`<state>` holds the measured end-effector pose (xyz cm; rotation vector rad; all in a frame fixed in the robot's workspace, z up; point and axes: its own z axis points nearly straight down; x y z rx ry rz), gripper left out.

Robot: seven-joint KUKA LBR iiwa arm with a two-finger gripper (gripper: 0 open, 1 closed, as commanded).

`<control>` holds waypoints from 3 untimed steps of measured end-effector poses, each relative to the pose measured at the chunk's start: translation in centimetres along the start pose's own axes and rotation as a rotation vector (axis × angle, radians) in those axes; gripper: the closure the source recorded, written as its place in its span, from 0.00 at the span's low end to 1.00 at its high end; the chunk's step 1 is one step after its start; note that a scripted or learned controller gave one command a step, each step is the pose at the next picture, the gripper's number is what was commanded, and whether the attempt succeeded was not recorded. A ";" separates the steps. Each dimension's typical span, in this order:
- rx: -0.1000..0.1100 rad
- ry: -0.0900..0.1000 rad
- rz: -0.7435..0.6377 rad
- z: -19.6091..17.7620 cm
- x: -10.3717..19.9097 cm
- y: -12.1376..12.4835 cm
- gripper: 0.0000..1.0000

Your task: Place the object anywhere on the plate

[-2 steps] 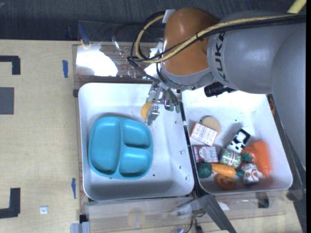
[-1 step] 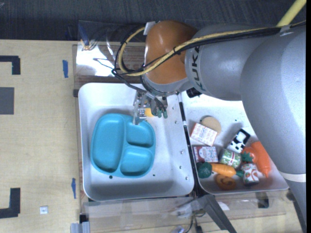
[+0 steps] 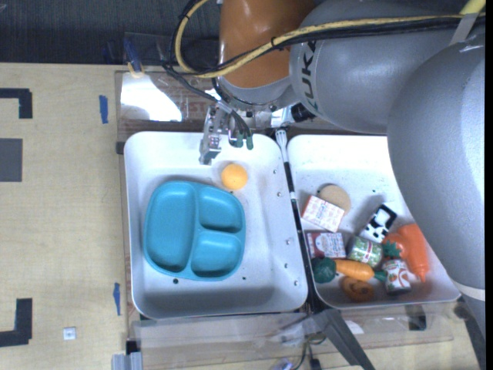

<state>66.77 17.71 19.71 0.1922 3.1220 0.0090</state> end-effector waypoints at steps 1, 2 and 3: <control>0.005 0.011 0.127 -0.1 3.5 1.7 1.00; 0.000 0.001 0.272 -8.0 6.1 4.4 1.00; -0.001 -0.001 0.272 -8.8 6.0 4.4 1.00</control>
